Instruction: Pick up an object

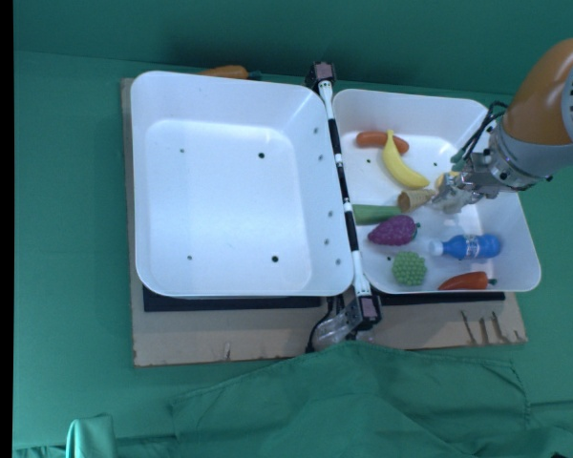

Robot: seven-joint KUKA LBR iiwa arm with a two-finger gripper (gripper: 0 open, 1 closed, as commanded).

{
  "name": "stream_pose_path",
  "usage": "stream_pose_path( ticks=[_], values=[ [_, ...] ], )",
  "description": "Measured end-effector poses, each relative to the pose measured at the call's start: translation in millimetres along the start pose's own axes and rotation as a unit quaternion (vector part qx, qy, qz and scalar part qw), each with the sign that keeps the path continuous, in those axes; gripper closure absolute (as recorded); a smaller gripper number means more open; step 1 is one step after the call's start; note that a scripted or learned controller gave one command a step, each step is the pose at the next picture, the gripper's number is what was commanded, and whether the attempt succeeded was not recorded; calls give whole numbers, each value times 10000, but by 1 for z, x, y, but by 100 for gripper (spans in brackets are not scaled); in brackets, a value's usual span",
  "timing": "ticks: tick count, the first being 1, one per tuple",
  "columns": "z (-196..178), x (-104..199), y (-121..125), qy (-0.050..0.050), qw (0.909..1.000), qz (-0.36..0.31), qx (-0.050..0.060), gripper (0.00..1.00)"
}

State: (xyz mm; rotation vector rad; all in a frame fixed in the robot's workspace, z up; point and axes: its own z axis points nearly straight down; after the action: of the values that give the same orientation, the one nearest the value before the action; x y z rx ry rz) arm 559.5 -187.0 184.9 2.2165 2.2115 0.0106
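Arm: we see the grey arm with its orange band entering from the upper right of the frame, reaching down into the right bin.
Gripper: we place the gripper low in the middle of the right bin, just right of the cone; whether it is released or clenched we cannot tell.
Banana: we find the yellow banana in the upper middle of the right bin, just left of the gripper.
Sausage: an orange-red piece touches the banana's upper end.
Cone: a tan cone lies just below the banana.
Green stick: a green piece lies by the bin's left wall.
Purple grapes: the cluster sits just below the green stick.
Green grapes: the round bunch lies near the lower edge.
Bottle: the blue bottle lies on its side, below the gripper.
Pepper: a red-orange piece rests in the lower right corner.
Left bin: we see the left bin at centre left.
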Motion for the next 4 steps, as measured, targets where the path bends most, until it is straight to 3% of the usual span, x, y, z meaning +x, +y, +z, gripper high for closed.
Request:
stream_pose_path(
  ticks=[1, 2, 4],
  values=[
    [-76, 0, 57, -16, 10000, -12, -14, 100],
    [4, 0, 97, -9, 10000, -7, 29, 100],
    [-29, -3, 99, -55, 10000, 22, -51, 100]
  ],
)
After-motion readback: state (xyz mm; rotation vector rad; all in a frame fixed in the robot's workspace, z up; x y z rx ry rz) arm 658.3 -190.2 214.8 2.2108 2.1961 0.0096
